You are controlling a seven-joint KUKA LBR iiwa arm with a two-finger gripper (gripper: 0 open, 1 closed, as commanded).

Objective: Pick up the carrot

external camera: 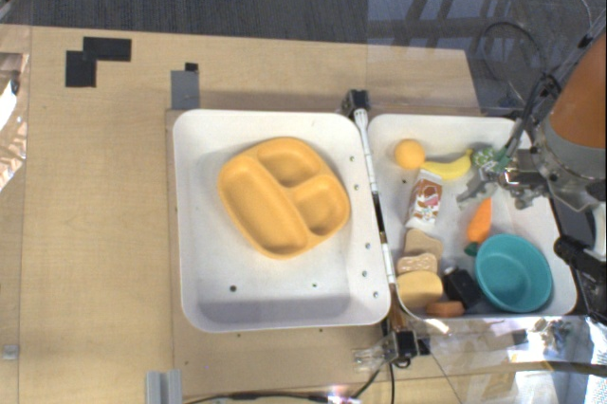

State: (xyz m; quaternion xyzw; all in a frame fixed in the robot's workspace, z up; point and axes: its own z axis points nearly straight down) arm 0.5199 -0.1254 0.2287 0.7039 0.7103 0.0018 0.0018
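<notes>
The carrot (pixel 480 221) is small and orange. It lies tilted in the right bin (pixel 560 222), between a white packet (pixel 427 201) and a teal bowl (pixel 513 272). My gripper (pixel 481 180) hangs just above the carrot's upper end, reaching in from the right under the arm's orange band (pixel 580 106). Something small and green (pixel 484 156) sits at the gripper's far side. Nothing orange shows lifted off the bin floor.
The right bin also holds a yellow ball (pixel 409 153), a banana (pixel 448 167), tan bread-like blocks (pixel 420 271), a black piece (pixel 462 284) and a small orange item (pixel 444 307). A yellow divided plate (pixel 283 195) lies in the left bin (pixel 204 279).
</notes>
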